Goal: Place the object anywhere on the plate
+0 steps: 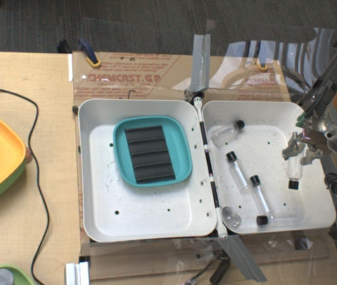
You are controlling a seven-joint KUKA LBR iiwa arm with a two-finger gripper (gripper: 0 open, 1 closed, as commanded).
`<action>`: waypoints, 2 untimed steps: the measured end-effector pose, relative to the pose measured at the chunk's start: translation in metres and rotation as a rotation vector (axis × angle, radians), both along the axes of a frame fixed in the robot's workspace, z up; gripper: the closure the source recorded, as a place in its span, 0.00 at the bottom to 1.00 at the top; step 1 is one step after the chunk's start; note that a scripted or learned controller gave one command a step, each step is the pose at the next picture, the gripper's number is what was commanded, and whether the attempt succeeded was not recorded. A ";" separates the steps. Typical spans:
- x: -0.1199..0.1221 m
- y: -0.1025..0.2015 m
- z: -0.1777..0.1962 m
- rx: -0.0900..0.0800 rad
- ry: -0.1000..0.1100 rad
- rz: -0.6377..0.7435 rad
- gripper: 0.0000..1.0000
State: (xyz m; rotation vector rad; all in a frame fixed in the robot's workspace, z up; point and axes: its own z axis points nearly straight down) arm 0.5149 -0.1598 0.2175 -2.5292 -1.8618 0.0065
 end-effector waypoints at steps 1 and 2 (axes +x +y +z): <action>0.000 0.000 0.000 0.000 0.000 0.000 0.00; -0.013 -0.028 0.101 -0.001 -0.001 -0.027 0.00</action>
